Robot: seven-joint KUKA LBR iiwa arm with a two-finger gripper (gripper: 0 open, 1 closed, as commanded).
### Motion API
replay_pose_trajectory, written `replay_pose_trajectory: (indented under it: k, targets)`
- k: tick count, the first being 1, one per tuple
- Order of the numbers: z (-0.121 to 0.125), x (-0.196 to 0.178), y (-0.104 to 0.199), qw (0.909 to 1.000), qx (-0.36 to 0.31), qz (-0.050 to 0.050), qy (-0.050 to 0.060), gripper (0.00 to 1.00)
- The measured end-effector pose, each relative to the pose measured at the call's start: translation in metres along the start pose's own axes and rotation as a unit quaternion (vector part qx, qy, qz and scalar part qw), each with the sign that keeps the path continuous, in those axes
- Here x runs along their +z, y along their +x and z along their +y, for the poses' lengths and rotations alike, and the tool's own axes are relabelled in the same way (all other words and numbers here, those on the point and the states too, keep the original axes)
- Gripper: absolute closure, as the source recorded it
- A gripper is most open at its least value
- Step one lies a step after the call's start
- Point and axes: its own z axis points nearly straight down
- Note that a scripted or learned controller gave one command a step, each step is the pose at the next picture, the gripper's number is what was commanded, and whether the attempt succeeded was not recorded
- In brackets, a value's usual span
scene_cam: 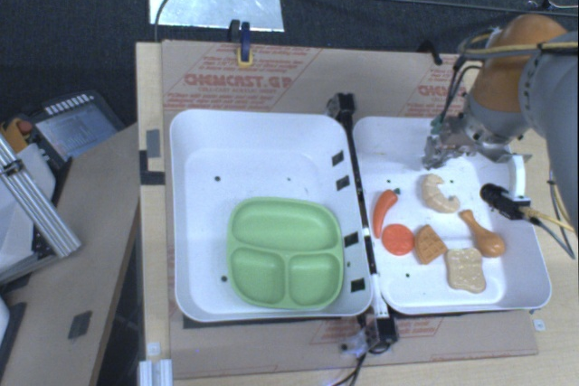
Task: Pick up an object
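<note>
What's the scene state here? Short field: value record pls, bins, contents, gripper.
left bin: holds a green divided plate, three compartments
right bin: holds the toy food pieces
food items: red chili, round red piece, croissant, drumstick, waffle-like square, toast slice
gripper: over the right bin's far part, just beyond the croissant
finger state: cannot tell
held object: none visible between the fingers
arm: enters from the view's right
</note>
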Motion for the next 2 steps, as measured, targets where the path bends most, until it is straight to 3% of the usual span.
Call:
replay_pose_trajectory:
  k: [2]
  targets:
    - [0.003, -0.09, -0.005, 1.0, 0.001, 0.0, 0.0, 1.0]
